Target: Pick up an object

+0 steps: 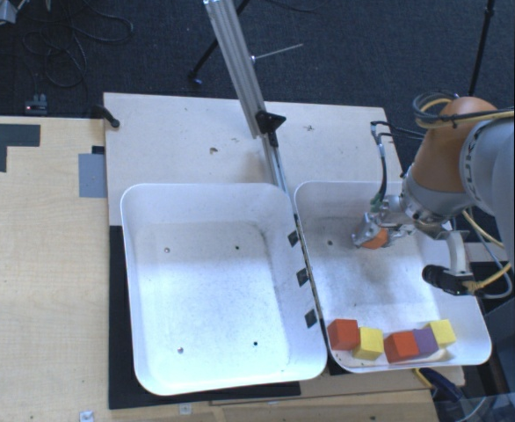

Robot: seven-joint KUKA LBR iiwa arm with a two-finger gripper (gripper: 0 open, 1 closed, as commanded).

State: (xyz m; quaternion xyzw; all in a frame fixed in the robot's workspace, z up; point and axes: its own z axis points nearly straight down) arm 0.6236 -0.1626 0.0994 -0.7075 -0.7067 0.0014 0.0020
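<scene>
the grey arm's two-finger pincer [372,235] sits low at centre right of the frame, in the upper part of the right shallow white bin [389,280], with a small orange object [376,242] at its tips; whether it is gripped, how wide the fingers stand, and which way it points, i cannot tell. five foam cubes line the lower rim: a red-orange cube [344,333], a yellow cube [369,343], a second red-orange cube [402,345], a purple cube [425,340] and a second yellow cube [442,331]. open floor lies between them and the pincer.

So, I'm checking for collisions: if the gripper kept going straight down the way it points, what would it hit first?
Probably the small orange object at the gripper, then the right bin floor; depth is unclear.
</scene>
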